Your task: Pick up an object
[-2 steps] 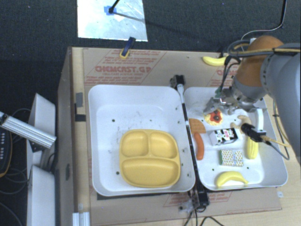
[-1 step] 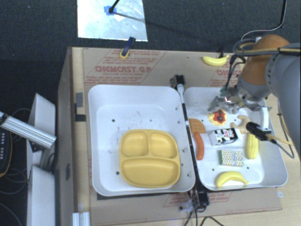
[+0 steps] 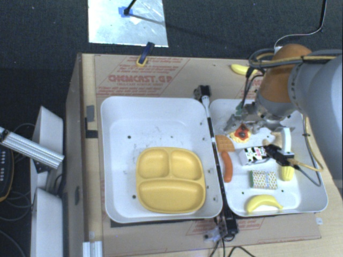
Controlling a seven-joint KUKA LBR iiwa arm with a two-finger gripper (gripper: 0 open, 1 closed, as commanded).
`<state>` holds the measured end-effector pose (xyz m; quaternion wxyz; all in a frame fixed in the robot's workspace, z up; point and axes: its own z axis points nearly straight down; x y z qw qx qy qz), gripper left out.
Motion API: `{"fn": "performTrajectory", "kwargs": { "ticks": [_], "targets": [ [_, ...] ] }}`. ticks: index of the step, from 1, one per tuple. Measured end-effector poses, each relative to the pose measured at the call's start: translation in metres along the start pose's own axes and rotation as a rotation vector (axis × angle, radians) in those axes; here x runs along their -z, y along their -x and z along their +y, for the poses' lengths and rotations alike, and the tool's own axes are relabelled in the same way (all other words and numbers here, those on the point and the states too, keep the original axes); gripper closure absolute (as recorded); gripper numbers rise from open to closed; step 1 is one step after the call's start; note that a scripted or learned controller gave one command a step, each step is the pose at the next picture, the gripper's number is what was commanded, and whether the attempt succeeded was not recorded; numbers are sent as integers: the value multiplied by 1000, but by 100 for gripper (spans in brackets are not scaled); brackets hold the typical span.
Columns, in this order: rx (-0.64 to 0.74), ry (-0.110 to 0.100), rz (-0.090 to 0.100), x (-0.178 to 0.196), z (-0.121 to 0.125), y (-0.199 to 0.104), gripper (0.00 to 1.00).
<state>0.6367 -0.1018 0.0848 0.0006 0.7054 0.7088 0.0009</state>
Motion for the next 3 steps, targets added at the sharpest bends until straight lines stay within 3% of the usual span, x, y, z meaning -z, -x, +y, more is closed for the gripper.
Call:
{"fn": "performTrajectory", "kwargs": {
  "ticks": [1,2,3],
  "targets": [
    [-3,0,-2,0,-1,30,0],
    [-3,1,-2,1,16,56,0],
    [-3,0,0,0,-12,33,0]
  ]
}}
